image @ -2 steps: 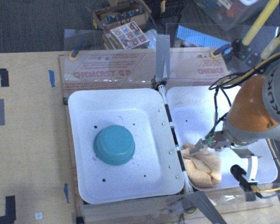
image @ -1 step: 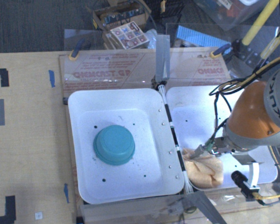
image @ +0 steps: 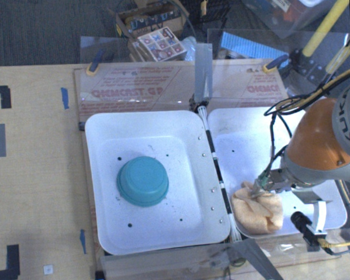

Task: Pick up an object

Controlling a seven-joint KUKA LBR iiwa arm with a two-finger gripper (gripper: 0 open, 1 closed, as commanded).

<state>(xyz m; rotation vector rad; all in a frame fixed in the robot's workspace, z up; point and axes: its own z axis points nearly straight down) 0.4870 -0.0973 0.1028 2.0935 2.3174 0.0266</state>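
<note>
Two shallow white bins sit side by side on the desk [image: 37, 190], and the grey arm with its orange band [image: 320, 140] reaches in from the right over the right bin [image: 245, 138]. The jaws [image: 264, 184] are down at the near part of that bin, right at the upper edge of a crumpled tan cloth [image: 259, 211] that lies in a loose heap against the bin's near wall, just beside the divider between the two bins. The metal tips touch or all but touch the cloth's top fold, yet the view is too small and too blurred there to show whether they are spread apart, closed, or pinching any fabric, so their state cannot be told. The cloth rests on the bin floor, bunched with several folds. In the left bin [image: 104, 134] a teal bowl [image: 143, 180] sits upside down near the middle, well apart from the cloth and the arm, with a few dark specks scattered around it on the white floor. Black cables [image: 279, 110] loop from the arm over the far part of the right bin. Behind the bins stands a clear sheet with reddish printed lettering [image: 131, 89], and beyond it a cardboard box [image: 151, 26] with colourful contents.
</note>
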